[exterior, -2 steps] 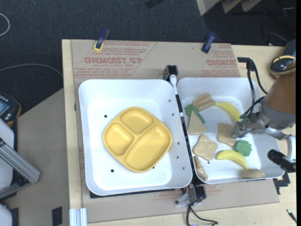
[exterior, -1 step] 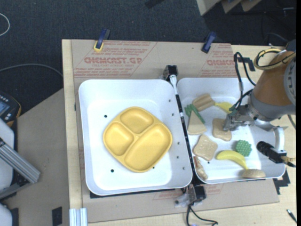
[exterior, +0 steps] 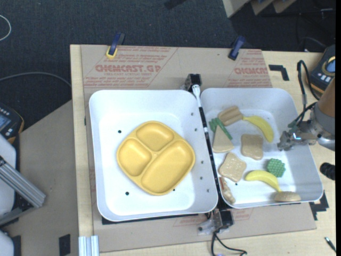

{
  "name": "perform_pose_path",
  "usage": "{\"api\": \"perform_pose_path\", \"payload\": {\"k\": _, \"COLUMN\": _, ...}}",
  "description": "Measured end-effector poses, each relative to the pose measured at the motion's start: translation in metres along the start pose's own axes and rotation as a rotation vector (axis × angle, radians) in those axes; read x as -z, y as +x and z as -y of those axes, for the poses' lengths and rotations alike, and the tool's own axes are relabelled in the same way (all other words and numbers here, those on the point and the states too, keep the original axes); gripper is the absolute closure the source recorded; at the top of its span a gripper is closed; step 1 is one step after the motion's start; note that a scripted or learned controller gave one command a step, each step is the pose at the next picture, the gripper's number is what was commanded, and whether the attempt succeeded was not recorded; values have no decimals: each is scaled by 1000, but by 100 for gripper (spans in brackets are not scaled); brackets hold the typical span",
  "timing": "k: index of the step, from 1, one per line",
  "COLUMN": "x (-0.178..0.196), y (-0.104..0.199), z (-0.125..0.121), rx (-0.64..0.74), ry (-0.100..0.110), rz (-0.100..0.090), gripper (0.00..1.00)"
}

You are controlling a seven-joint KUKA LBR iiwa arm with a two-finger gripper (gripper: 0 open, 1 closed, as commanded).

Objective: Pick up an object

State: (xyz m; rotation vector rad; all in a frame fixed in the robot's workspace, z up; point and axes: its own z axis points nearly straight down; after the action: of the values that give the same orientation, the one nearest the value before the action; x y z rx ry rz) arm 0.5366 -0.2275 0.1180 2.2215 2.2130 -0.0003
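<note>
Gripper [exterior: 289,138] being held over the right bin's [exterior: 298,185] far-right side

Whether it is released or clenched cannot be told; nothing is being seen in its grasp. Toy foods are lying to its left and below: a banana [exterior: 260,126] close by, a bread slice [exterior: 251,146], green broccoli [exterior: 275,167], a second banana [exterior: 262,178]. A yellow divided plate [exterior: 155,157] is sitting in the left bin [exterior: 101,159], well apart

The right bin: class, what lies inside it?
Inside the right bin: two bananas, bread pieces, a green piece. The gripper covers whatever lies beneath it.
</note>
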Motion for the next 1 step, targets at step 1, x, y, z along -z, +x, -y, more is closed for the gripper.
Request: {"api": "perform_pose_path", "payload": {"k": 1, "x": -35, "y": 59, "z": 17, "rx": 7, "ry": 10, "rz": -9, "gripper": 100}}
